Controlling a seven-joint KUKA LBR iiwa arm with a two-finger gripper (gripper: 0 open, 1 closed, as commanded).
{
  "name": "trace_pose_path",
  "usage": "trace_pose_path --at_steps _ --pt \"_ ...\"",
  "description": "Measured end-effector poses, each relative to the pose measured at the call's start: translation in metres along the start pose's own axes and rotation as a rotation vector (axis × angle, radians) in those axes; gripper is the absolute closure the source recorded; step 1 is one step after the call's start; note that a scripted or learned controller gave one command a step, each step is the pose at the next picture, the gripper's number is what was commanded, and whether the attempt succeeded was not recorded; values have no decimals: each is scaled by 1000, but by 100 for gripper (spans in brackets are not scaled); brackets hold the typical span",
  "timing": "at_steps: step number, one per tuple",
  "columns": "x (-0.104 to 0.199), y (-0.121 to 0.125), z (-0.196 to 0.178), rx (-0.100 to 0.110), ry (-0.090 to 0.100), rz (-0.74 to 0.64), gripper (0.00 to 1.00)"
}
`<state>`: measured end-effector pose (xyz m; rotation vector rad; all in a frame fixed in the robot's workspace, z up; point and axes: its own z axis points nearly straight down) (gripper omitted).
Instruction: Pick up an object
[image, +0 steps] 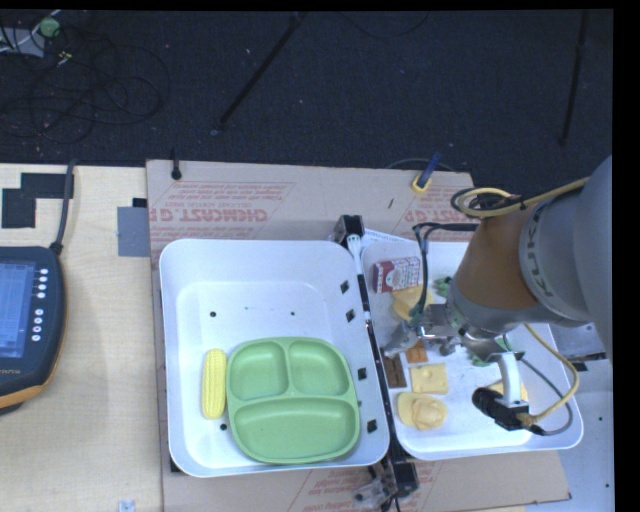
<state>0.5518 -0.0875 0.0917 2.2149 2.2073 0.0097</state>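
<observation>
My gripper (424, 336) hangs low over the left part of the right bin (560, 440), under the grey arm with its orange band (497, 265). Small toy foods lie around it. A red and white carton (396, 272) and a yellow piece (408, 300) are behind it. A brown bar (397, 372) lies by the bin's left wall. A yellow cheese square (431, 378) sits just in front of the gripper, with a yellow pastry (421, 410) nearer the front. The arm hides much of this bin.
The left bin (180, 300) holds a green divided plate (292, 400) and a yellow corn cob (213, 383) beside it. A black divider (365, 330) runs between the bins. A control pendant (25, 320) lies at the far left. Yellow and black cables (545, 385) loop off the wrist.
</observation>
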Motion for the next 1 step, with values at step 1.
trace_pose_path --at_steps 1 --pt "2 1 -11 6 9 0 100"
